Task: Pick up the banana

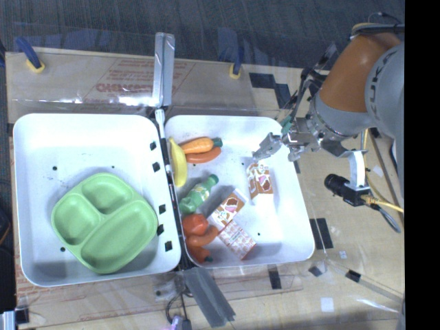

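The yellow banana (178, 163) lies along the left wall of the right bin (292, 184), next to the divider between the bins. My gripper (267, 147) hangs over the right bin's upper right part, just above a small brown and white carton (260, 181). It is well to the right of the banana and nothing shows between its fingers. The fingers look slightly apart.
In the right bin lie a carrot (199, 145), a green bottle (197, 194), a red and white box (232, 224) and red vegetables (195, 227). The left bin (41, 136) holds a green divided plate (104, 222). The arm's orange wrist (354, 71) looms at the right.
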You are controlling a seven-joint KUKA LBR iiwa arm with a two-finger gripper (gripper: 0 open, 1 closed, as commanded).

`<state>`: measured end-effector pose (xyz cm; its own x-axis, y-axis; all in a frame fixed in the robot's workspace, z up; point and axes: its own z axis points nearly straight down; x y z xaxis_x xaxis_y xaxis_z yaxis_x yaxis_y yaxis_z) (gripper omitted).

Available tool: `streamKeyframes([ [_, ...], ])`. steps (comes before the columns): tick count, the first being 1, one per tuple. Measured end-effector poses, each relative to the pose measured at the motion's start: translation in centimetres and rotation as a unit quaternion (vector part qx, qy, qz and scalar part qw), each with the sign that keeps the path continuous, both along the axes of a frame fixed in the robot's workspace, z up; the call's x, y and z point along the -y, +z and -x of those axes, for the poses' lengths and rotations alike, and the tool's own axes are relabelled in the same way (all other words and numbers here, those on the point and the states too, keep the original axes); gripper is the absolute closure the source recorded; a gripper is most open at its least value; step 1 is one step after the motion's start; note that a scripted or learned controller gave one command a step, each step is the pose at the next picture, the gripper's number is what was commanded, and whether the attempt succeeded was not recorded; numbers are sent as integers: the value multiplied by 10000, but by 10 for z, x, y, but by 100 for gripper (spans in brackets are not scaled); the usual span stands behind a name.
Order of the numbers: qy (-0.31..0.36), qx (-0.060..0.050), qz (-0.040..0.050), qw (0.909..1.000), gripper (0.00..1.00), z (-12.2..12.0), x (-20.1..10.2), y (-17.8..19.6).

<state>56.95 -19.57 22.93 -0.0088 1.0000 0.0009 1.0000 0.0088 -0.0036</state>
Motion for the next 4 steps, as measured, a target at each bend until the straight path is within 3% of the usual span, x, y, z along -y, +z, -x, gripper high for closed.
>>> streamKeyframes([
  [1, 1578, 20, 9, 9875, 0, -13, 14, 41],
  [2, 2353, 22, 6, 9719, 0, -74, -51, 22],
  [3, 2984, 18, 14, 9544, 0, -88, -93, -136],
  [4, 3005, 27, 12, 9538, 100, -89, -94, -125],
])
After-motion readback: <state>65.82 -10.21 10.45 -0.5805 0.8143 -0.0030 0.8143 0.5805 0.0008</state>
